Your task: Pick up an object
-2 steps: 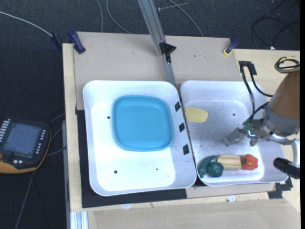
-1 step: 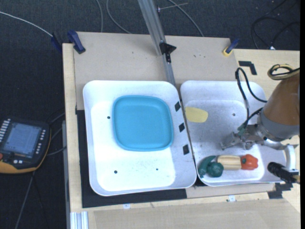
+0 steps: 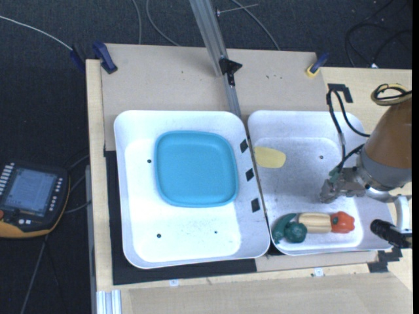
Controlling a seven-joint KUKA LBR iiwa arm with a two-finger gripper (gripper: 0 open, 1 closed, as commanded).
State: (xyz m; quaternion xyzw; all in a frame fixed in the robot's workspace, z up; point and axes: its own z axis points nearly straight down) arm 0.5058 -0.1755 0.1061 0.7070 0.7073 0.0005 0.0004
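A pale wooden counter [image 3: 163,77] carries two shallow white plastic bins side by side. The left bin [image 3: 134,241] holds a square turquoise plastic plate [image 3: 196,169] lying flat near its middle. The right bin [image 3: 294,126] holds a flat pale yellow piece [image 3: 270,157] near its left wall, toward the middle of the frame. Along that bin's lower edge lie three things in a row: a dark green rounded toy [image 3: 290,230], a tan cylindrical block [image 3: 315,222] touching it, and a red rounded toy [image 3: 342,222] at the block's right end. The grey arm with its orange band [image 3: 393,136] reaches in from the right of the frame. Its claw [image 3: 338,188] sits low in the right bin, just above the tan block and red toy; I cannot tell whether it is released or clenched, and nothing shows within it.
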